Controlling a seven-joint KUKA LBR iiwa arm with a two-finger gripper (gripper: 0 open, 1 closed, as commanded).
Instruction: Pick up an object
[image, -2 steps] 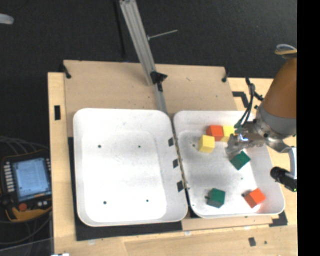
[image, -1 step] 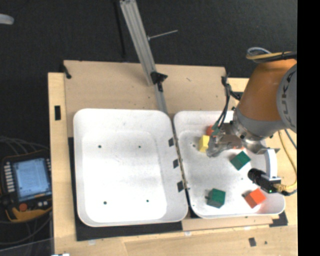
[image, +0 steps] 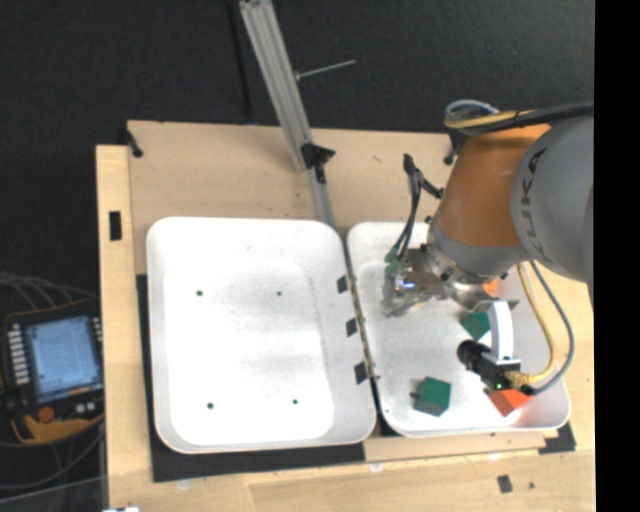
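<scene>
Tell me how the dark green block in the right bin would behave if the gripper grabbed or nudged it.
The dark green block looks boxy with flat faces, so it would probably slide, not roll. It seems small and solid, likely stiff and light. It lies apart from the bin wall and the orange piece, so a nudge should move it freely.

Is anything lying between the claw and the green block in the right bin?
Nothing visible does. The claw hangs over the upper left part of the right bin, and the green block lies lower, toward the near rim. The floor between them is bare white. The other small items lie off to the right.
</scene>
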